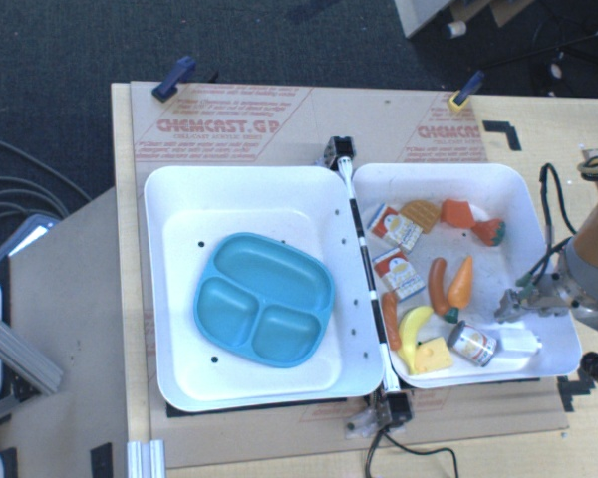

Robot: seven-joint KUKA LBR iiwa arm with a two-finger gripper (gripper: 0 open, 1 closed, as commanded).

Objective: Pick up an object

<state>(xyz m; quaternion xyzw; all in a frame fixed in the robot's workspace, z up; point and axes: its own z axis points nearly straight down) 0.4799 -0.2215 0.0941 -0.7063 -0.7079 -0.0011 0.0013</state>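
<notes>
Looking down on the bench, we see two white bins side by side. The left bin [169, 267] holds a blue divided plate [264, 299], lying flat with its three compartments facing up. The right bin [518, 192] carries all the small items, so that is where any pick has to happen.

We spot the gripper [523, 305] at the right edge of that bin, low over its right-hand wall, with the grey arm [590, 277] coming in from the side. At this angle we cannot tell whether it is parted or closed, and we see nothing between its tips.

Across the right bin we count the toy food. Near the top sit a small carton [397, 227], a piece of toast [422, 213], an orange block [457, 213] and a strawberry [491, 232]. In the middle we have a second carton [400, 273], a sausage [438, 285] and a carrot [460, 281], those two just beside each other. Lower down a banana [414, 332] lies next to a cheese wedge [431, 357], and a small tin can [472, 345] rests on its side, tilted, near them. A white packet [519, 342] lies flat just below the gripper, closest of all to it, though apart from its tips.
</notes>
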